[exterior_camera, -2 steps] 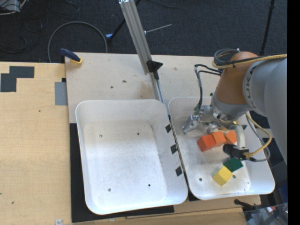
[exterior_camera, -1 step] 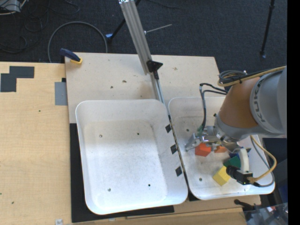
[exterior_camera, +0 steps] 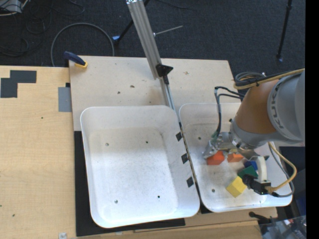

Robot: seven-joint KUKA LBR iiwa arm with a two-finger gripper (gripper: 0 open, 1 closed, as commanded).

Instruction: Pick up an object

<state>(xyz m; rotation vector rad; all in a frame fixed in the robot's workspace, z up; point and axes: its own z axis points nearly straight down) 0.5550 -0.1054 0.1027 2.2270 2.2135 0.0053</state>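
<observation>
Orange block point(exterior_camera: 215, 158) lies in the right bin point(exterior_camera: 199, 128), near its middle, and we see the gripper point(exterior_camera: 218, 146) directly above it, almost touching; whether it grips anything we cannot tell. We judge the needed move a short straight descent.

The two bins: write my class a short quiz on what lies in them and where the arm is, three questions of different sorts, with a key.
1. True or false: the yellow block lies in the left bin.
2. Which block is nearest the gripper? A yellow, B orange, C green.
3. Fill in: the arm is over the ____ bin.

Key:
1. False; it lies in the right bin.
2. B; the orange block sits just under the gripper, while the green block is further right.
3. Right.
</observation>
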